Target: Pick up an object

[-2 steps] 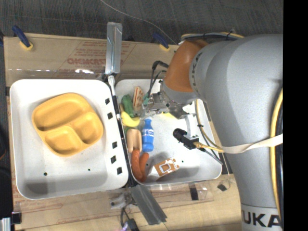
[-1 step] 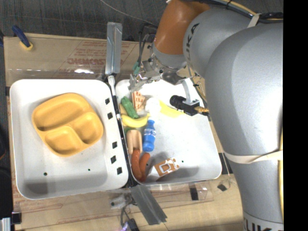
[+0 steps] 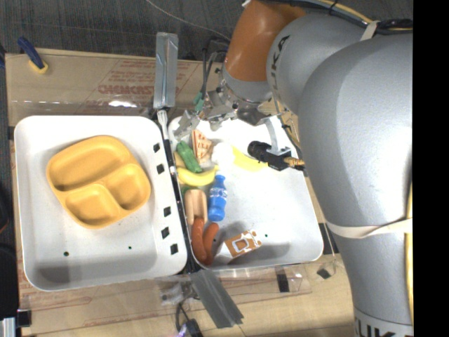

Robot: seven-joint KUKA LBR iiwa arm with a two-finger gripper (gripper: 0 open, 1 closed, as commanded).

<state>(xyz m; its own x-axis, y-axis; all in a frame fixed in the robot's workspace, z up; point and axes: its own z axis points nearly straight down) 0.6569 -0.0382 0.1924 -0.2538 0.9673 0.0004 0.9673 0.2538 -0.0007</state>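
The claw (image 3: 200, 118) hangs low over the right bin's (image 3: 295, 209) far left corner, probably lining up a grasp; whether it is apart or together I cannot tell. Just below it lie a green item (image 3: 188, 154) and a banana (image 3: 195, 177), with a blue bottle (image 3: 218, 198) further below. A yellow tray (image 3: 98, 180) sits well left.

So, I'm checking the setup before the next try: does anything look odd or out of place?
Mostly the crowding: the right bin's items, among them a banana and a blue bottle, are jammed along its left wall. The yellow tray sits slightly askew in the left bin.
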